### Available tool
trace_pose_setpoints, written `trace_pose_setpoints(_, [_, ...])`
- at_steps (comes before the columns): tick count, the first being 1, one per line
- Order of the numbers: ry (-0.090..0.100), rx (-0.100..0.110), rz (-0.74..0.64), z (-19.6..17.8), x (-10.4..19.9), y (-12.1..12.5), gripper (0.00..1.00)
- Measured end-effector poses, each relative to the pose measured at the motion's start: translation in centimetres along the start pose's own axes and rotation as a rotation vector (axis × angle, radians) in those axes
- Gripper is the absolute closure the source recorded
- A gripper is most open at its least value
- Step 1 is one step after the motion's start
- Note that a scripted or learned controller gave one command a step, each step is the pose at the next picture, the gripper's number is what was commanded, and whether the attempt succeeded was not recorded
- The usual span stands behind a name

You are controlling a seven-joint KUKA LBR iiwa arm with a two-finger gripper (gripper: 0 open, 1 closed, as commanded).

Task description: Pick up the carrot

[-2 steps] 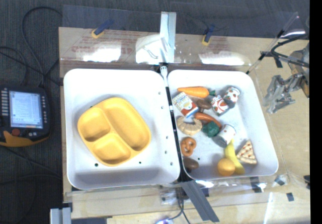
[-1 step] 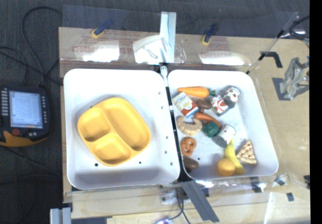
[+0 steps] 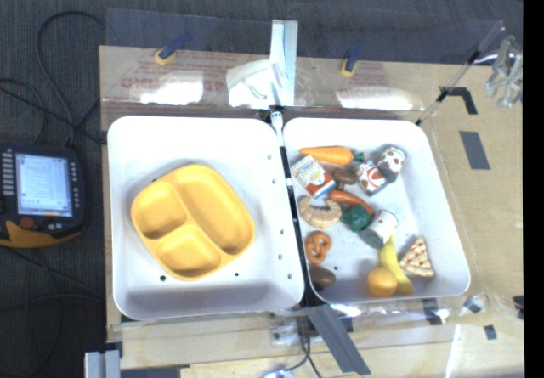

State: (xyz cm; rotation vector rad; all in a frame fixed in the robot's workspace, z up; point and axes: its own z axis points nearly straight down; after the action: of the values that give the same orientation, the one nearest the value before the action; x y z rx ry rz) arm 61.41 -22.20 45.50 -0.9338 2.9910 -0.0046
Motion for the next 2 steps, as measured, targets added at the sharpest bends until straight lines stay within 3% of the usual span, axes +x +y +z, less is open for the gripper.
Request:
trace_pose_setpoints(1, [0.007,-0.01,-0.234,11.1,4.6,3.1,1.0])
trace_pose_setpoints(2, [0.0,-0.002,-0.498,2.4,4.5,3.1,1.0])
